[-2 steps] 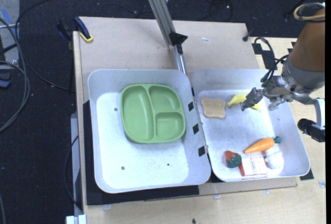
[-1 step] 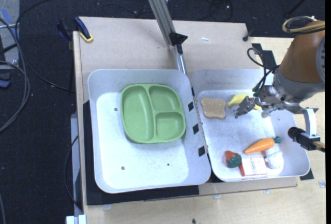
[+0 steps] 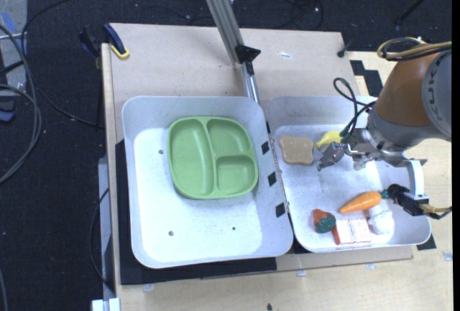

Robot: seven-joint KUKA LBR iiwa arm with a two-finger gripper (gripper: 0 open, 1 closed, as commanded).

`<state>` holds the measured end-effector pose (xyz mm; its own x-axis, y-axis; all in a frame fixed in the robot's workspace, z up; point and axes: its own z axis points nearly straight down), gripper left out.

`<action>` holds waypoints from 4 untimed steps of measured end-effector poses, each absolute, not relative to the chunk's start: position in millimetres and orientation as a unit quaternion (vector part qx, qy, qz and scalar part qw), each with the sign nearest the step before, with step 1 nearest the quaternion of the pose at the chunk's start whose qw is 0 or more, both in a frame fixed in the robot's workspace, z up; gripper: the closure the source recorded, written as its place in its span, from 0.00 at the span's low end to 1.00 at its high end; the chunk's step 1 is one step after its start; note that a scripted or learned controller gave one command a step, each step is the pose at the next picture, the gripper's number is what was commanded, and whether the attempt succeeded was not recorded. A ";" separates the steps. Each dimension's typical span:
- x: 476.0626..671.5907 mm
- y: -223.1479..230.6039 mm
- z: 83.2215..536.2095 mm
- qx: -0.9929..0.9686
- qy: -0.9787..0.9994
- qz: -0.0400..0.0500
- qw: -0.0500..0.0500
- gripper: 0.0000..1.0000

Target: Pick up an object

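The right bin point(image 3: 309, 112) holds a tan slice of bread point(image 3: 296, 151), a yellow banana-like piece point(image 3: 330, 137), an orange carrot point(image 3: 361, 202), a red and green strawberry point(image 3: 323, 221), a red and white box point(image 3: 352, 232) and a white round object point(image 3: 382, 222). My gripper point(image 3: 330, 156) hangs over the right bin, just right of the bread and below the yellow piece. Nothing shows between its fingers.
The left bin point(image 3: 144, 180) carries a green three-compartment plate point(image 3: 213, 156). A metal pole point(image 3: 219, 4) rises from the bench behind the bins. The arm's orange band point(image 3: 411, 90) and grey wrist lean in over the right bin's far right side.
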<state>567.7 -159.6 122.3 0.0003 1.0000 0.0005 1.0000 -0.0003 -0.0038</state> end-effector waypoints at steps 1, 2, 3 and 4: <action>568.8 -160.2 135.5 -0.707 -0.707 0.000 -0.001 1.00; 571.3 -158.1 199.1 -0.706 -0.708 -0.002 -0.003 1.00; 576.1 -167.8 256.5 -0.706 -0.708 -0.001 -0.003 1.00; 577.1 -167.9 279.7 -0.706 -0.708 -0.001 -0.002 1.00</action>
